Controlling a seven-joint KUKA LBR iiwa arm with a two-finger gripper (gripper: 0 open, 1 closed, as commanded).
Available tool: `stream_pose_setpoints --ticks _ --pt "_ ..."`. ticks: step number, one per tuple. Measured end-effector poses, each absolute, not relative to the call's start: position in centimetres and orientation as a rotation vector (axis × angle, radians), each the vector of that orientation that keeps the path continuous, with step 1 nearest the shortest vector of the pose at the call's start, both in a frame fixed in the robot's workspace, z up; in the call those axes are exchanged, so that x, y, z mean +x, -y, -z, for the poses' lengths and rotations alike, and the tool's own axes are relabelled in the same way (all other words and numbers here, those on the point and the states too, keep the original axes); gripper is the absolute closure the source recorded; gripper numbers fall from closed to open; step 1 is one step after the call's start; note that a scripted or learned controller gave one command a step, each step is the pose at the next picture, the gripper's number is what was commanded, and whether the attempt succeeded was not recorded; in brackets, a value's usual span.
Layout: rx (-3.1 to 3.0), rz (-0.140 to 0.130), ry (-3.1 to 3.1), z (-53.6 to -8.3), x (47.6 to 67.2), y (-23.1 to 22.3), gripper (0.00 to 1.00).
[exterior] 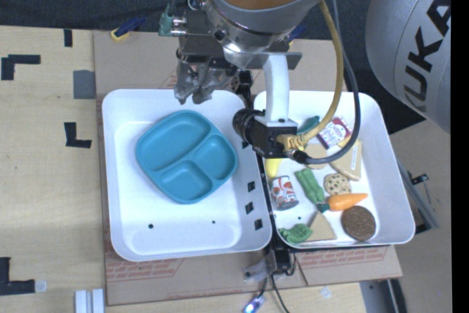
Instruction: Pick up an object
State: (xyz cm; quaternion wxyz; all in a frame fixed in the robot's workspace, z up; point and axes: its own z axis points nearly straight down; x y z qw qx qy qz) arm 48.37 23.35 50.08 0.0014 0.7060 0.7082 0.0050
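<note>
Claw (196,90) of mine hangs over the far rim of the left bin (117,157), its dark fingers pointing down just past the blue plate's far edge. I cannot tell how far apart they stand; they blur into one dark cluster, and I see nothing caught between them. Directly below and nearest to it lies the blue divided plate (186,155), flat on the bin floor, three compartments facing up. To the claw's right, my white bracket and a black cylinder hang over the wall where the two bins meet, with a yellow cable looping down, hiding part of the right bin (388,157). Farther right and below, small toy foods crowd that bin: a small can (284,191), a green pickle (311,185), a cracker (336,183), a carrot (347,200), a brown cookie (359,222) and a green leafy piece (297,234). A red-labelled packet (334,133) sits partly behind the cable.
</note>
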Motion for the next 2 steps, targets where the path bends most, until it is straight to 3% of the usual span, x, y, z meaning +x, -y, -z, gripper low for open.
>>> stream_pose_setpoints --ticks 1,2 --pt "2.226 0.012 -2.220 -43.7 48.3 -18.4 1.00" --pt "2.225 0.007 -2.221 -41.9 48.3 -14.5 1.00"
